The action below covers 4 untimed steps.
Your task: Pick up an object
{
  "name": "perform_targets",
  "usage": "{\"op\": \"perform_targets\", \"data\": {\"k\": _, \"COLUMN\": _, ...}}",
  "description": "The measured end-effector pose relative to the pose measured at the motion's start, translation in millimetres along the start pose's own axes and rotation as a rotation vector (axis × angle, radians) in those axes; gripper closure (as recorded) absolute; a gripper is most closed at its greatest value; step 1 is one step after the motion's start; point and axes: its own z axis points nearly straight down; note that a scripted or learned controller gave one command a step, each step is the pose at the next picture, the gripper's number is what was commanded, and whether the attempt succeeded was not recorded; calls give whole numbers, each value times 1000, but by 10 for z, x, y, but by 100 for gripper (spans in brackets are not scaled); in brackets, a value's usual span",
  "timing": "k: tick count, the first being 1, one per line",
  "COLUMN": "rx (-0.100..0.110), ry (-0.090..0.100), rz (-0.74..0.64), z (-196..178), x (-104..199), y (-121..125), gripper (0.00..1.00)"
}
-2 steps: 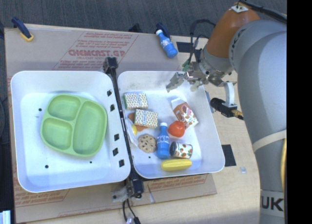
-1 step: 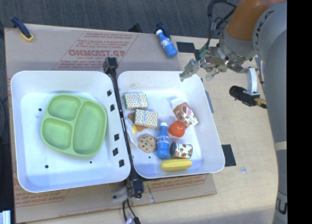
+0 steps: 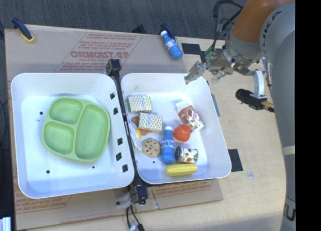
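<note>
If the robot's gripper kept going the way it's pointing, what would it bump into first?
The gripper points left and down over the right bin's top corner. Going on, it would probably meet the bin's bare white floor first, before the wrapped snack blocks. Its height is hard to judge.

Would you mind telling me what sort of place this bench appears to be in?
Probably a robotics lab set up for grasping trials: two white bins clamped side by side on cardboard, toy food such as a banana and cookie, and a robot arm's hand above the right bin's rim.
</note>
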Motion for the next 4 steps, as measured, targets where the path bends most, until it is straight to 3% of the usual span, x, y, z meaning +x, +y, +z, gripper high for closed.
{"op": "perform_targets", "data": {"k": 4, "rx": 0, "ry": 0, "rz": 0, "z": 0, "x": 0, "y": 0, "gripper": 0}}
